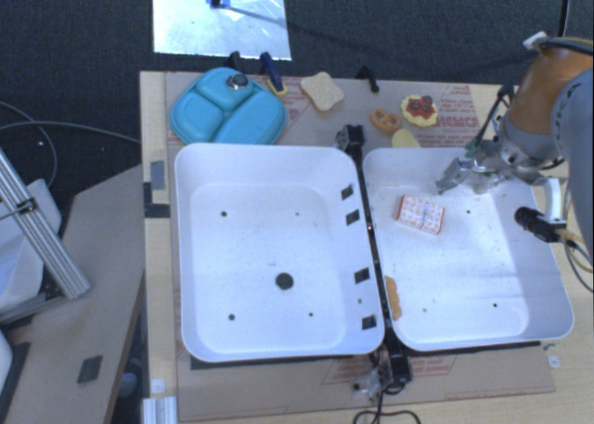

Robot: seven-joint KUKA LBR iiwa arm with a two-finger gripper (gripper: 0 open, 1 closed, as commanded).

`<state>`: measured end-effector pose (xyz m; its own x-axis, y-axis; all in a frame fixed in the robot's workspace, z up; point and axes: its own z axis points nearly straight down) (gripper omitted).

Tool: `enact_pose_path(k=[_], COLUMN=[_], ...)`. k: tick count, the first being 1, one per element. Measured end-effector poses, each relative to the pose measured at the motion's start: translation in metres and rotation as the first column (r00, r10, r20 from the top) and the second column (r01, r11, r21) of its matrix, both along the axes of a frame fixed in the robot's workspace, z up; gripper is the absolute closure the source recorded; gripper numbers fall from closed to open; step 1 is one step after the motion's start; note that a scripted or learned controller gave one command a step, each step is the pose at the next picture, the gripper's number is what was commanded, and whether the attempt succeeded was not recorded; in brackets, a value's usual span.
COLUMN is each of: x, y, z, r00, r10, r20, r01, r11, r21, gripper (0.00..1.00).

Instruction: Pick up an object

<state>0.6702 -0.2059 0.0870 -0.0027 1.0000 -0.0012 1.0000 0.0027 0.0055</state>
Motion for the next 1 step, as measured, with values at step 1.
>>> enact_pose_path(k=[1], x=[-0.0663], y=[-0.0007], z=[0.0008], r00=[1.000], r10=[-0.003], r20=[0.002], r01=[0.003], r11=[1.000], r21=[-0.001], gripper=[0.00])
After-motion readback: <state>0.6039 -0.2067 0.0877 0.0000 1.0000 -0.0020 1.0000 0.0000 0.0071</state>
